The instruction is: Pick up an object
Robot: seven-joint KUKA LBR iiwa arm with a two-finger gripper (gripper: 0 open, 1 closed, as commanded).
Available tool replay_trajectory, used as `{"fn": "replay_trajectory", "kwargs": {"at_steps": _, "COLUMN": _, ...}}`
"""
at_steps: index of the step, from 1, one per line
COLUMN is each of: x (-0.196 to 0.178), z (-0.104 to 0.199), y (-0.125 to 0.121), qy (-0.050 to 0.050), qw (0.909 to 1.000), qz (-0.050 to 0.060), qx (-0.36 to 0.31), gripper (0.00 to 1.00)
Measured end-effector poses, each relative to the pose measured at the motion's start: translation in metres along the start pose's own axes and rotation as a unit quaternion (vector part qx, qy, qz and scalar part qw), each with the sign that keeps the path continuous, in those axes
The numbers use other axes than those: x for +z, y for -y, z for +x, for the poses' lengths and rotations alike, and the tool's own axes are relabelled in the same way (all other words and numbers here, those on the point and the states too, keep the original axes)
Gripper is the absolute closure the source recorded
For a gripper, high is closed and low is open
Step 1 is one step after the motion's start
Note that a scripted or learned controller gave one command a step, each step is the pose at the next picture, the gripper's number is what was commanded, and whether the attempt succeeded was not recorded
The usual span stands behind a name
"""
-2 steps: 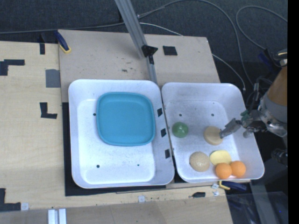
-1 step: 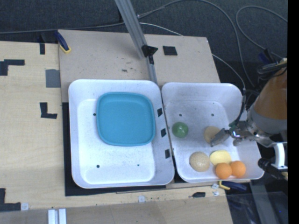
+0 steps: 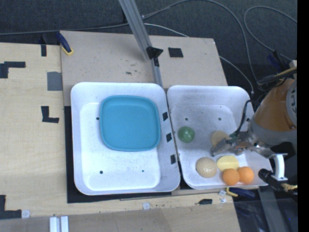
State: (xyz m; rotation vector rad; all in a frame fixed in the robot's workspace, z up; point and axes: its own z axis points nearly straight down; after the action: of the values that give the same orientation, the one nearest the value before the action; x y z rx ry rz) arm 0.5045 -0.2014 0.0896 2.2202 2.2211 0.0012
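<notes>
A pale wooden counter (image 3: pixel 29 144) marked with black tape squares stands on dark grey carpet (image 3: pixel 58 6) strewn with cables (image 3: pixel 231 18).

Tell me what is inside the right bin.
The right bin holds a green ball, a beige ball, a yellow piece and two orange balls. The gripper partly covers a tan object; its shape stays unclear.

No text, label, brand or number can be read anywhere; the black marks on the bench (image 3: pixel 29 124) are plain tape shapes, not letters; the bins (image 3: pixel 84 129) and the plate (image 3: pixel 129 123) bear no writing.
</notes>
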Motion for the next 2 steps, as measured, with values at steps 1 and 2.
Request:
{"fn": "replay_trajectory", "kwargs": {"at_steps": 1, "x": -0.012, "z": -0.001, "y": 0.0, "qy": 0.001, "qw": 1.0, "qz": -0.001, "qx": 0.0, "gripper": 1.0}}
{"fn": "replay_trajectory", "kwargs": {"at_steps": 2, "x": -0.053, "z": 0.0, "y": 0.002, "qy": 0.0, "qw": 1.0, "qz": -0.001, "qx": 0.0, "gripper": 1.0}}
